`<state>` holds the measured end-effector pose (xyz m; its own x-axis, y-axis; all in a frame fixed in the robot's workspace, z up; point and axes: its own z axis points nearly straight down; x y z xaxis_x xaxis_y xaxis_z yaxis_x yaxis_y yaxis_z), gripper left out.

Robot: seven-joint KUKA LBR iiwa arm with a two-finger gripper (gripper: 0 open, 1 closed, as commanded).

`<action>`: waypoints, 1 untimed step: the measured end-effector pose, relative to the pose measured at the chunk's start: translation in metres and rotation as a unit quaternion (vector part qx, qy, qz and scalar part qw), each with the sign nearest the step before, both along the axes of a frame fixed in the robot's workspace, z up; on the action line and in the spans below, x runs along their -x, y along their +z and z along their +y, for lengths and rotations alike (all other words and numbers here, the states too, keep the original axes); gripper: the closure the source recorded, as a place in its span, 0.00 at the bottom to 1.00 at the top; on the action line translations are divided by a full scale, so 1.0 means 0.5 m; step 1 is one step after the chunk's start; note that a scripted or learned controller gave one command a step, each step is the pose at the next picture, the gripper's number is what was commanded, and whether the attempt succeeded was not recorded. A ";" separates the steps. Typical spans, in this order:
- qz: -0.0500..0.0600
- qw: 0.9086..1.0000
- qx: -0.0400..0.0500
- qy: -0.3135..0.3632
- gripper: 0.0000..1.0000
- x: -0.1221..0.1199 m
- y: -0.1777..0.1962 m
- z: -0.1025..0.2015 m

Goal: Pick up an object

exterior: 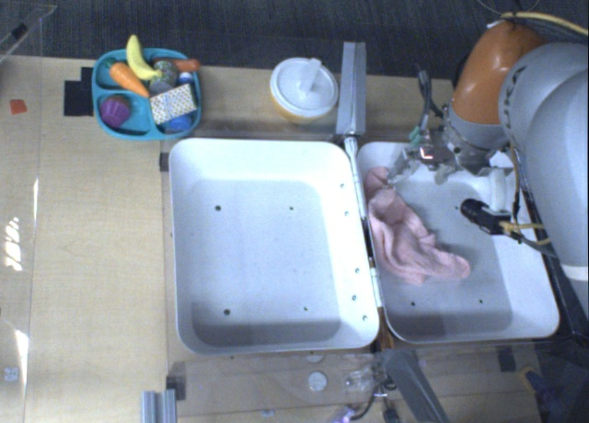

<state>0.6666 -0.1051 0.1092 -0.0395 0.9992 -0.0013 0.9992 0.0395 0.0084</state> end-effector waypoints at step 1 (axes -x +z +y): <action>-0.002 0.999 0.000 -0.044 0.00 0.163 -0.039 -0.045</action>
<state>0.5849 -0.1278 0.0895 0.0486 0.9988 -0.0017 0.9987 -0.0485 0.0128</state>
